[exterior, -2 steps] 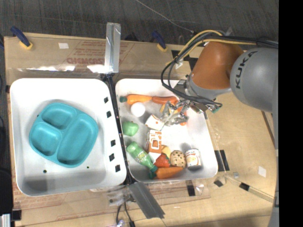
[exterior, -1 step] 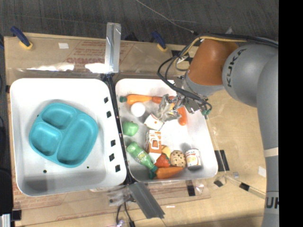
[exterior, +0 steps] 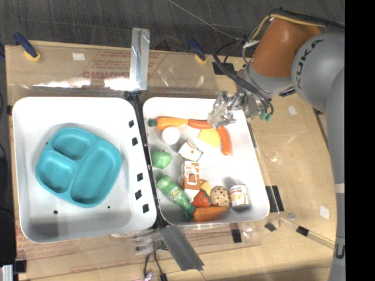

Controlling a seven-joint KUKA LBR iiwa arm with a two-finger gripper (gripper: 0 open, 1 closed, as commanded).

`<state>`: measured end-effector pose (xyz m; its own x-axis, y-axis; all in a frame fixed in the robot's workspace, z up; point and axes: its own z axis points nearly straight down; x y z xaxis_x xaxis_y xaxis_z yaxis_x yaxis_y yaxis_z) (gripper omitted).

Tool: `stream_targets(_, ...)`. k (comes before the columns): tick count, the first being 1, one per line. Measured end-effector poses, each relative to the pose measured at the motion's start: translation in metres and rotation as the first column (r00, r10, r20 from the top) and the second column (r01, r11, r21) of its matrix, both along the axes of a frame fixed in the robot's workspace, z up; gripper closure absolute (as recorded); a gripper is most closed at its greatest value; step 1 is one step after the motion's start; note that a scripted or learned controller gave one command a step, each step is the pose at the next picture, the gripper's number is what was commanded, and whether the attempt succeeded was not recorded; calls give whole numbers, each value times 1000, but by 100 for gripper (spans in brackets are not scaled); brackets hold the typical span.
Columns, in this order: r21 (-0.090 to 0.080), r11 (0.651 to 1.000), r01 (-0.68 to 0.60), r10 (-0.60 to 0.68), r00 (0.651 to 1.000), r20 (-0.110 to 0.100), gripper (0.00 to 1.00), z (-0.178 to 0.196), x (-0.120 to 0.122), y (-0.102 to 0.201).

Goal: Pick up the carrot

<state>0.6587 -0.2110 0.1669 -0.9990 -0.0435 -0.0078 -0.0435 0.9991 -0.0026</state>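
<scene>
The carrot (exterior: pixel 171 122), orange with a green stub at its left end, lies flat along the back wall of the right bin (exterior: pixel 255 167), near its left corner. A red sausage (exterior: pixel 200 123) lies end to end with it on its right. My gripper (exterior: pixel 223 113) hangs over the bin's back right part, just right of that sausage and above a yellow cheese wedge (exterior: pixel 208 136). It is well to the right of the carrot and not touching it. A second orange, carrot-like piece (exterior: pixel 208 213) lies against the bin's front wall.
The right bin also holds another red sausage (exterior: pixel 225 140), a white egg (exterior: pixel 170 136), a small carton (exterior: pixel 190 151), a green pepper (exterior: pixel 161 158), an orange box (exterior: pixel 191 174), a green bottle (exterior: pixel 174 192), a cookie (exterior: pixel 220 196) and a can (exterior: pixel 238 196). The left bin (exterior: pixel 29 122) holds a teal divided plate (exterior: pixel 79 166).
</scene>
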Motion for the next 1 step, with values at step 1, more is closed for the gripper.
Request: stream_targets(1, 0, 996, -87, 87, 996, -3, 100, 12, 0, 3)
